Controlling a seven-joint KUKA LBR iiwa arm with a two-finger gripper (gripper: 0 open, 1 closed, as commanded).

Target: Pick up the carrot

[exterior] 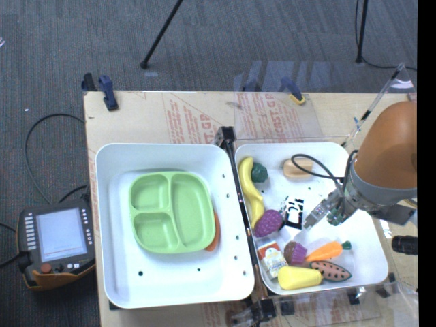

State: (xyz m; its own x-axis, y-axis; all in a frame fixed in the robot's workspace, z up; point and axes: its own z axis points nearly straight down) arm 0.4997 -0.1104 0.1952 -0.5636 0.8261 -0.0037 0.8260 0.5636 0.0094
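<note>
The claw (319,216) hovers above the carrot (325,251), touching nothing.

Carrot (324,251) orange with green tip. Banana (249,184) yellow. Divided plate (170,212) light green, orange rim peeking at its right. Bins (109,182) white. Grape bunch (269,223) purple. Near-right slice (332,271) brown-red with dark seed dots, possibly a fig. Arm band (392,145) orange.
</note>
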